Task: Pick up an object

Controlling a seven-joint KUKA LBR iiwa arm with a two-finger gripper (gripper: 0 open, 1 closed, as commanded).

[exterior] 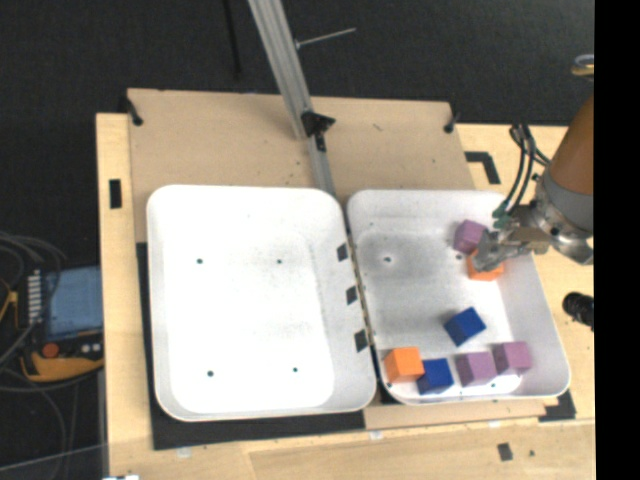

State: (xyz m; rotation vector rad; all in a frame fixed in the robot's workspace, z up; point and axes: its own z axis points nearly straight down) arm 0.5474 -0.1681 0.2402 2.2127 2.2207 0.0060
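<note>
Arm (572, 183): enters from the right edge of the view, over the right rim of the right bin; the orange band sits above the grey wrist, and cables run down beside it to the tool.
Gripper (487, 257): low over the far-right part of the right bin, pointing down and toward the bin's centre.
Finger state: cannot be determined; the tool body and the blocks beneath it hide the gap between the tips.
Right bin (400, 298): shallow, white, with a grey scuffed floor; it carries every loose block.
Purple block (468, 236): near the far-right corner of the right bin, just beside the gripper on its left; contact cannot be confirmed.
Orange block under gripper (485, 273): at the gripper's tip, partly covered by it, close to the right wall.
Blue cube (464, 326): apart from the others, in the near-right part of the bin floor.
Near-wall row: an orange cube (404, 364), a blue block (435, 376), a purple cube (476, 368) and a second purple cube (513, 357) lie along the near rim, each close to the next.
Left bin (250, 298): white, touching the right bin along their shared rim.
Bench (220, 143): tan board carrying both bins.
</note>
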